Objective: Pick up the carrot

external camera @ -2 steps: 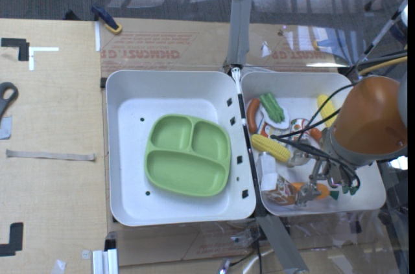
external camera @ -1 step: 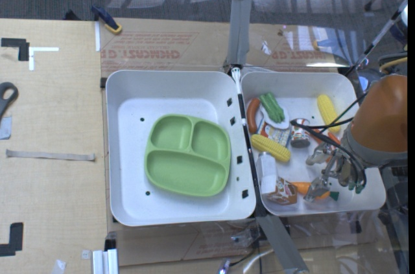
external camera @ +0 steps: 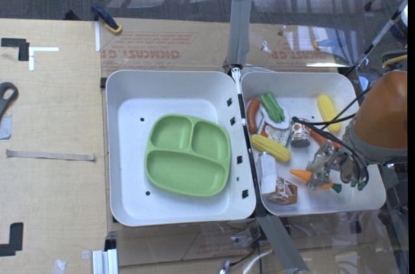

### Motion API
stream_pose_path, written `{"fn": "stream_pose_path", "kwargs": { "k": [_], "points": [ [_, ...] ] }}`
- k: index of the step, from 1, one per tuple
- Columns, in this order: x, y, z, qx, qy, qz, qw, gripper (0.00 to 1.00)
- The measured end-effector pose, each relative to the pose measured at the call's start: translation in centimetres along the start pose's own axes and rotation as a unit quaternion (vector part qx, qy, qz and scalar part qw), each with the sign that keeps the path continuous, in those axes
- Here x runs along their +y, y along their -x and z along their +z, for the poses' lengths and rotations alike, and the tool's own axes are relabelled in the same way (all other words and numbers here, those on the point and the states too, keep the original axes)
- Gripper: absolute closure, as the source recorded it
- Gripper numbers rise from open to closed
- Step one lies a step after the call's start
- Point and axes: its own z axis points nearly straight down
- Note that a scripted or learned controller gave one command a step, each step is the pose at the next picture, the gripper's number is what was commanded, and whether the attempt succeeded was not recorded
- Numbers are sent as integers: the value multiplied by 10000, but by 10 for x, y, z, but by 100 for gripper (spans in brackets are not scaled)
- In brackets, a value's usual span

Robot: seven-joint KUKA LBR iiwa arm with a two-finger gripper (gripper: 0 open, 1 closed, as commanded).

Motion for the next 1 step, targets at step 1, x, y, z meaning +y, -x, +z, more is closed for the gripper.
{"fn": "stream_pose_path", "kwargs": {
  "k": [1],
  "points": [
    [72,-26,-90,34,-3,868,9962,100]
  ]
}}
